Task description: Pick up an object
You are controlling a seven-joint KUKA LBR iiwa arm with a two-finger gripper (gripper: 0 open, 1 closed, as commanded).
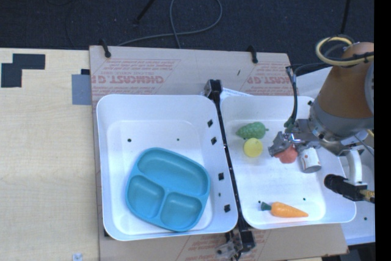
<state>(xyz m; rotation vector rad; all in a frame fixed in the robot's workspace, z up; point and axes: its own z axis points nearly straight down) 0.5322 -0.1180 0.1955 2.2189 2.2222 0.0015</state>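
**Red object beneath the jaws in the right bin**

The thing closest to the gripper (286, 145) is a small red-orange rounded object (287, 155), perhaps a toy tomato, lying in the right bin (342, 217) towards its right half. Only its lower part shows; the metal of the gripper covers its top. Just to its left sits a yellow ball-like object (253, 147), and touching that from above is a green, knobbly piece (252, 129) resembling a toy vegetable. Well apart, near the front wall of the same bin, lies an orange carrot (288, 211) with a green stub at its left end, pointing to the right.

The arm (345, 91) comes in from the right, its orange band high above the bin's right side, the grey wrist bent down and leftwards so that the gripper sits directly over the red object. Whether the jaws are spread or closed on the object cannot be told from this view, as the parts overlap.

The left bin (107, 131) holds a blue divided tray (168, 188) with three compartments, lying slightly turned. Both bins rest on a cardboard sheet (159, 70) on the bench (43, 162).
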